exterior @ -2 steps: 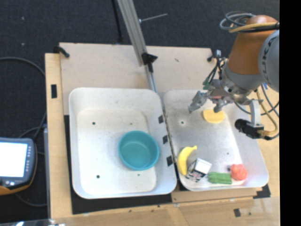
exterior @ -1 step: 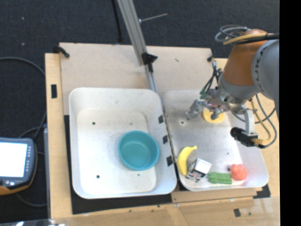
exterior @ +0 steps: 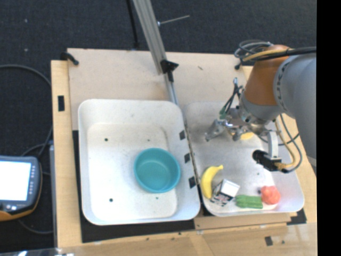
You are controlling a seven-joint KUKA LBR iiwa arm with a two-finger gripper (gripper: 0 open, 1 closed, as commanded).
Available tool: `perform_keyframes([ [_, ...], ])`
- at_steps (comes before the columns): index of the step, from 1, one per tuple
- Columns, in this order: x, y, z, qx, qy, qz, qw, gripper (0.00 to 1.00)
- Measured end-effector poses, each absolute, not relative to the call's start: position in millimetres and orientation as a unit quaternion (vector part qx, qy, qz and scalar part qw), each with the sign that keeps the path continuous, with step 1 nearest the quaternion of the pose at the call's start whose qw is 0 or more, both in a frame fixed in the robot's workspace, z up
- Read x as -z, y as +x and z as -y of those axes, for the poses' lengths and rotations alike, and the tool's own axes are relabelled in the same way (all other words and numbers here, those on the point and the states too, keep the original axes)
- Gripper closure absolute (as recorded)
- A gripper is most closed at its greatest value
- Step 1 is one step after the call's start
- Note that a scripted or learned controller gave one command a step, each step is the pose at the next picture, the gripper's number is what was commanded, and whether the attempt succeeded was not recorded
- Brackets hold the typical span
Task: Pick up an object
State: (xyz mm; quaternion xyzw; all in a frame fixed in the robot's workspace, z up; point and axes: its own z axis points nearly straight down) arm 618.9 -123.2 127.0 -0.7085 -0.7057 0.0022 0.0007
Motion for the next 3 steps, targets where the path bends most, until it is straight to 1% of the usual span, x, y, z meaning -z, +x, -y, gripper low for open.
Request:
perform_keyframes([
  [1,-141,620.8,123,0.0010,-0.710,0.704,-0.002,1.00],
  [2,-185,623.3,124,0.0017,-0.708,0.707,-0.002,1.00],
  [3,-243,620.7,133,0.0021,-0.709,0.705,-0.003,1.00],
])
